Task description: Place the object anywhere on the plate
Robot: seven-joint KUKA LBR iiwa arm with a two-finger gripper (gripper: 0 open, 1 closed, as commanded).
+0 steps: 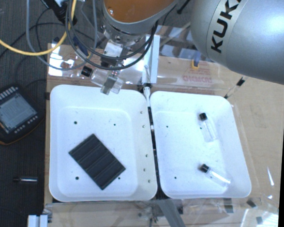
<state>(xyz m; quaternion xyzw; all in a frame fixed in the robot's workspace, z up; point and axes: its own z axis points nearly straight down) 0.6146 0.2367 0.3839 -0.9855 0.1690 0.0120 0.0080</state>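
Note:
The plate [97,161], a dark ribbed rectangle, lies flat in the left bin [65,105], turned at a slant near its front. My gripper [110,82] hangs over the back rim of that bin, well behind the plate. It is shut on a clear vial [98,76] that lies crosswise between the fingers, its black cap [86,72] sticking out to the left. The wrist above hides most of the fingers.
Two more clear vials with black caps lie in the right bin [237,141], one at the back [206,126] and one near the front [214,174]. A pendant [11,113] lies left of the bins. Cables hang at the top left.

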